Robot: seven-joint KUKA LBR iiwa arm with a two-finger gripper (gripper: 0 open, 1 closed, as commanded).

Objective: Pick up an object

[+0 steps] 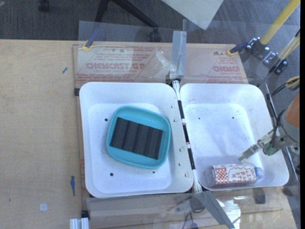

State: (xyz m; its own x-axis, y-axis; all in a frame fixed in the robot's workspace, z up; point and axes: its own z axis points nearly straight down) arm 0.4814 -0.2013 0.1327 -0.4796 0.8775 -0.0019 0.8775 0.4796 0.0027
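Item 1, counter (38,128): pale wood surface, carrying two shallow white bins side by side, joined along a central seam.

Item 2, left bin (95,175): holds a teal tray (138,137) with rounded corners, lying flat and turned slightly off square to the bin walls. Its inside is filled with a dark ribbed insert (137,138) of four parallel bars.

Item 3, right bin (214,123): holds a small tube-shaped packet (236,174), white with red print and a bluish end, lying on its side along the near wall, toward the near right corner. This is the only loose object I see in this bin.

Item 4, arm: I see it entering from the right edge, with a sliver of orange at the frame border. It reaches low over the right bin's right wall, with the wrist angled down and to the left.

Item 5, pincer (249,152): slim metal tip pointing down-left toward the bin floor, above and just right of the packet, close but apart from it. Nothing sits between its fingers. From my remote seat the tip reads as a single thin blade, so I cannot tell whether it stands open or closed.

Item 6, background: clear plastic sheeting with red lettering behind the bins, a chair base on grey carpet beyond.
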